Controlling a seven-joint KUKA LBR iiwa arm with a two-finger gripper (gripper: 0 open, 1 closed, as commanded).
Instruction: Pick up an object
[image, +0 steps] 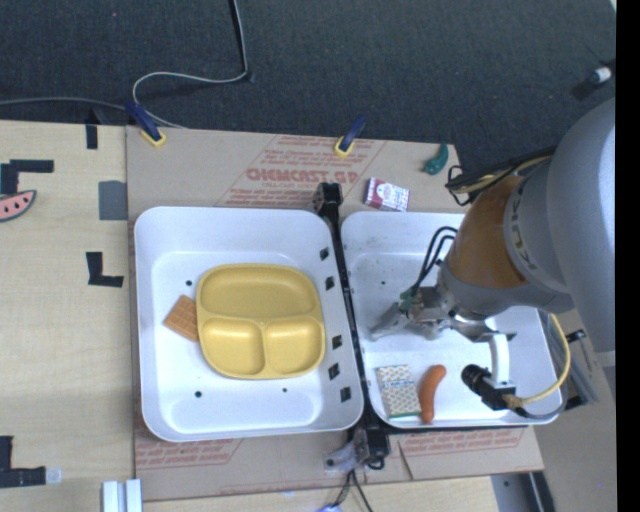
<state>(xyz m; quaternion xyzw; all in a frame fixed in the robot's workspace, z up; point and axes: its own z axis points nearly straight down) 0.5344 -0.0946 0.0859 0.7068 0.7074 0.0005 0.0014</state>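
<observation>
Counting two bins (160, 300): one yellow tray (262, 320), one sausage (431, 392), one packet (397, 389); fingers (385, 322) empty, spread.

I see two bins side by side on a cardboard sheet (290, 175) that covers the bench. The left bin (160, 300) holds a divided plate (262, 320) near its middle, and a cracker (182, 318) lies partly under the plate's left edge. The right bin (375, 240) holds a packet (398, 390) and a sausage (431, 392) side by side at its near edge, sausage to the right. The arm (500, 250) reaches over this bin from the right. Behind the right bin, a small carton (386, 194) sits on the cardboard.
</observation>
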